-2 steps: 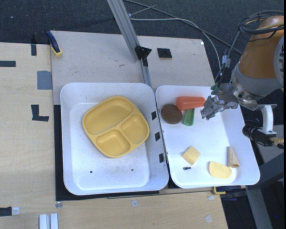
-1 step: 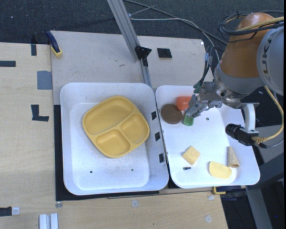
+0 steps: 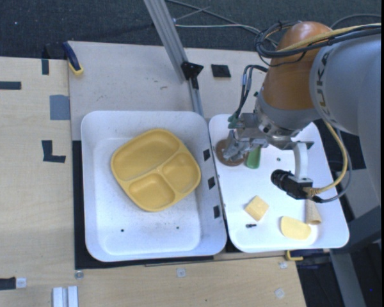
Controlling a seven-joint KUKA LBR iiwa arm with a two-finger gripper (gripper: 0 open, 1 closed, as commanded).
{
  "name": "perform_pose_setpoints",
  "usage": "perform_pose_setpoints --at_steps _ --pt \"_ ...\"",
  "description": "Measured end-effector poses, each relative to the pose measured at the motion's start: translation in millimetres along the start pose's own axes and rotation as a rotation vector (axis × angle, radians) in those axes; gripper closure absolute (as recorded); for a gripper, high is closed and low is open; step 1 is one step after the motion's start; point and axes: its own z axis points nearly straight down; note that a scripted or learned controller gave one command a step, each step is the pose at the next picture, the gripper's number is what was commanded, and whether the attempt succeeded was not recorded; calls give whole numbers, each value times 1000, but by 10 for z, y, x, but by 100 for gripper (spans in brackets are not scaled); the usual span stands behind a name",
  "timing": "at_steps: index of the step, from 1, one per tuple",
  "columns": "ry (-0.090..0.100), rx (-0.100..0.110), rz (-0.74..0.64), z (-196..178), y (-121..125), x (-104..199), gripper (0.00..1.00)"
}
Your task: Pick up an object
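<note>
Arm: the grey KUKA arm with the orange band (image 3: 294, 62) is reaching in from the right and hanging over the upper part of the right bin.
Gripper: the two-finger metal gripper (image 3: 243, 142) is pointing down and sitting low over the bin's upper left corner.
Jaws: they are too tangled with the wrist hardware and cables to read; I cannot tell how far apart they are standing, and nothing is showing clearly between them.
Objects under gripper: a brown round disc-shaped object (image 3: 227, 153) is lying just beneath and left of the gripper, and a small green upright cylinder (image 3: 253, 157) is standing just beside it on the right. Contact with either is unclear.
Right bin: the shallow white right bin (image 3: 333, 235) is also holding a pale yellow cube-like block (image 3: 256, 208), a yellow rounded wedge (image 3: 295, 228) near the front edge, and a tan cone-like piece (image 3: 313, 213) just beside the wedge.
Black part: a black cylindrical fitting (image 3: 288, 183) is hanging off the arm's cabling, above the bin's middle.
Left bin: the shallow white left bin (image 3: 96, 235) is holding a yellow plastic three-compartment plate (image 3: 155, 169), lying flat and well apart from the gripper.
</note>
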Motion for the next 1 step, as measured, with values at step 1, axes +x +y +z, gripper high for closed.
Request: perform_pose_setpoints --at_steps 1 --pt "0 0 0 1 -52 477 100"
